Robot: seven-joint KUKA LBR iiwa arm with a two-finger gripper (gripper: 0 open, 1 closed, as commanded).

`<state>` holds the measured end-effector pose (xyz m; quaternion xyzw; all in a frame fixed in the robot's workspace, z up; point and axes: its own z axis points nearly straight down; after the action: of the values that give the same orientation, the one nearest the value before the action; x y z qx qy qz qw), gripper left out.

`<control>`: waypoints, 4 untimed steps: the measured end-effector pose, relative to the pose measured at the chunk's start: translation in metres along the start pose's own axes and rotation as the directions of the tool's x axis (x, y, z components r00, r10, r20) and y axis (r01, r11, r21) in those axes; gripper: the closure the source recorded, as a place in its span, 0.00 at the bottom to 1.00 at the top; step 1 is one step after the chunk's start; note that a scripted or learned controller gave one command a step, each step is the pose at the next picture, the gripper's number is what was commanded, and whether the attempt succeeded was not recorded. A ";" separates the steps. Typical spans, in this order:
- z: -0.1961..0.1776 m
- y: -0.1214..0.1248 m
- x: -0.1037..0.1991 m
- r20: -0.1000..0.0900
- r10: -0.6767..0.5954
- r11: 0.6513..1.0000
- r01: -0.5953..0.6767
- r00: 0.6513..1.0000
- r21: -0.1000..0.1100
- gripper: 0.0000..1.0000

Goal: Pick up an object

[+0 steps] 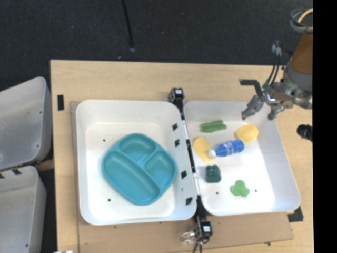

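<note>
The right bin (279,162) holds several small items: a green pod (213,126), a yellow lump (247,133), a blue bottle with a white cap (229,148), a second yellow piece (201,147), a dark green block (212,174) and a light green clump (240,188). My gripper (261,109) hangs over the bin's far right corner, just above and behind the yellow lump. Its fingers are spread open with nothing between them.
The left bin (89,141) holds a teal divided plate (139,167). A raised divider with black clips (185,152) separates the two bins. The arm's grey and orange wrist (300,67) enters from the right, above the bench.
</note>
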<state>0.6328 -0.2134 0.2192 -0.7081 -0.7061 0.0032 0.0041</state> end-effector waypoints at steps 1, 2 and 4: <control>-0.007 0.003 0.000 0.003 -0.004 1.000 0.004 1.000 -0.011 0.00; 0.050 0.005 -0.007 0.004 -0.002 1.000 0.002 1.000 -0.013 0.00; 0.117 0.012 -0.012 0.004 -0.007 1.000 0.007 1.000 -0.012 0.00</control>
<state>0.6433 -0.2256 0.1021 -0.7057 -0.7086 0.0003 -0.0017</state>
